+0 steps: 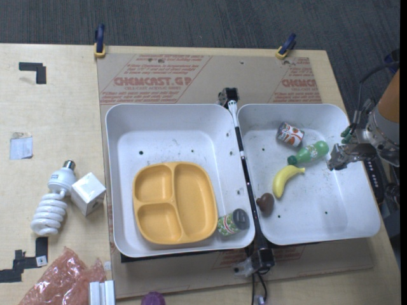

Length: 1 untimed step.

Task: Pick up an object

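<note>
Down at the bottom edge, nearest us, a crinkled pink bag (67,273) lies on the bench, well away from the work. We take the banana (287,179) as our landmark; it lies near the middle of the right bin (318,224), curved, stem end up toward the green bottle (310,152). That bottle lies just above and to the right of the banana, nearly touching its tip. A small red and white can (290,134) sits further up from the banana, and a brown rounded object (266,203) rests just below and left of it. Far to the banana's left, in the left bin (121,145), we see a yellow divided plate (175,202) with a small dark-capped jar (233,222) at its lower right corner.

The gripper (338,158) hangs to the right of the banana, just beyond the green bottle, close to the bin's right wall. We cannot tell whether it is spread or closed, and we see nothing held in it.

The bottle looks like the likeliest target, being closest. To grasp well, we would centre over its body, turn the wrist so the closing line crosses its narrow width, and descend straight. It is round and may roll toward the banana, so a slow close low on the body seems wise.
</note>
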Motion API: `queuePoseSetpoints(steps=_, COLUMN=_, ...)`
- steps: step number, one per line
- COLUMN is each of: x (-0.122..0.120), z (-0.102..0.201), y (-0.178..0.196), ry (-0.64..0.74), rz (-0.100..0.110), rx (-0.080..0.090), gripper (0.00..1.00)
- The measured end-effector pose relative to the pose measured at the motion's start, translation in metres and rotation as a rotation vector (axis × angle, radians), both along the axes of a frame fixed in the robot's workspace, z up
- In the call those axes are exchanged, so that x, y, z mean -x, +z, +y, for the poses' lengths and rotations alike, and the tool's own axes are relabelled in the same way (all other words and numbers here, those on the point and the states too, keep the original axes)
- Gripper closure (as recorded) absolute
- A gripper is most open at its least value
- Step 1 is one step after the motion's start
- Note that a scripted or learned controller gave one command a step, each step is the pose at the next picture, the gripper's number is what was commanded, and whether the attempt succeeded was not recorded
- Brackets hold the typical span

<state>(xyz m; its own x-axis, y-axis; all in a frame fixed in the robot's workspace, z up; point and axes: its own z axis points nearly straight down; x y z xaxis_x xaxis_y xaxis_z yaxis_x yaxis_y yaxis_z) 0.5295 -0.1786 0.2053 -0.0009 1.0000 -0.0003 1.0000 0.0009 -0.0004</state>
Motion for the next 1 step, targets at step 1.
queuePoseSetpoints(steps=1, x=0.0236, z=-0.0336, y=-0.0912, ry=-0.002, rz=-0.001, rx=0.000, gripper=0.00)
